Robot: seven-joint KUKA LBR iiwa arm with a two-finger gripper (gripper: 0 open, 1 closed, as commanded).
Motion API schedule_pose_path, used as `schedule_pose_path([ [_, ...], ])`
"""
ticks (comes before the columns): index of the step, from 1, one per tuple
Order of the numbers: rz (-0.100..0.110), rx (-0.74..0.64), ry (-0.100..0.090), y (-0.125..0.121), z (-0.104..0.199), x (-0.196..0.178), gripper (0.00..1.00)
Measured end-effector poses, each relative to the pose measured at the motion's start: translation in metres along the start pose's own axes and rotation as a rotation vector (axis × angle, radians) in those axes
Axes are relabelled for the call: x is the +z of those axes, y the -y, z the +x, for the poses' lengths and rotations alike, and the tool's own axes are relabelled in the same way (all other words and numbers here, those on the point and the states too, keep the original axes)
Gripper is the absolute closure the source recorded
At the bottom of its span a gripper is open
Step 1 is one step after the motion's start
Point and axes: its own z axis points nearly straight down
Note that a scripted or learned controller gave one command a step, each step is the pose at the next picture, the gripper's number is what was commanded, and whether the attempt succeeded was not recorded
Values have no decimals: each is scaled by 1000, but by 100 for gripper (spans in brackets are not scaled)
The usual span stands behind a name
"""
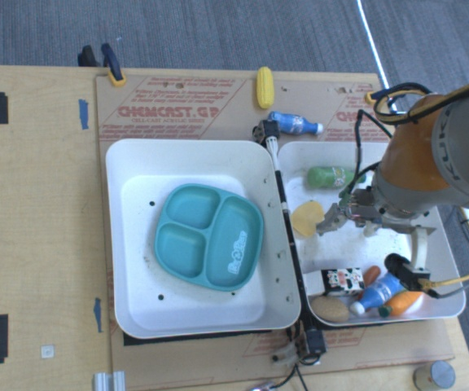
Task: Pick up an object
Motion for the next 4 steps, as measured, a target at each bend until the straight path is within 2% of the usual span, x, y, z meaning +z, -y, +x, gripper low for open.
schedule_pose_path([
  [1, -3, -336, 2, -102, -33, 12, 0],
  [2, -1, -546, 1, -9, -33, 11, 0],
  [3, -3, -496, 1, -64, -27, 12, 0],
  [4, 2, -384, 0, 71, -44, -18, 0],
])
